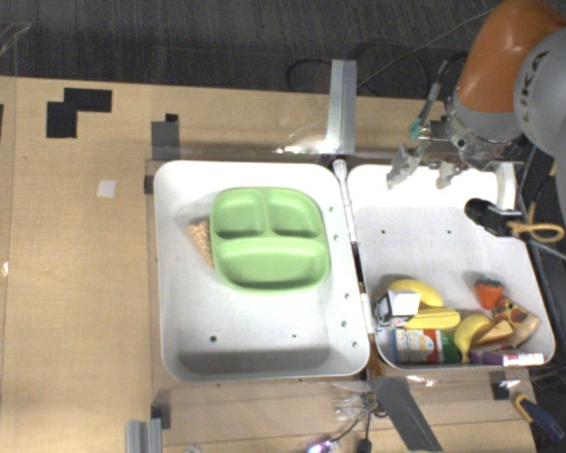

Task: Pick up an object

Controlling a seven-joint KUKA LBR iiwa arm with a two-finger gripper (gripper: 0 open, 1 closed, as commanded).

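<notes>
Presently the end effector (422,169) hangs spread, gripping nothing, over the right bin (424,239). Well below it: two bananas (417,293), one can (423,345), one strawberry (491,293). Far to its left: one green tray (267,237).

Two white bins (264,361), one green divided plate (268,237), two bananas (417,292)

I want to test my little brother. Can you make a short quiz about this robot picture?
1. True or false: the green tray lies in the left bin.
2. Which bin holds the bananas? A) left B) right
3. Fill in: the gripper hangs over the right bin's ____ edge.

Key: 1 true; 2 B; 3 far.
</notes>
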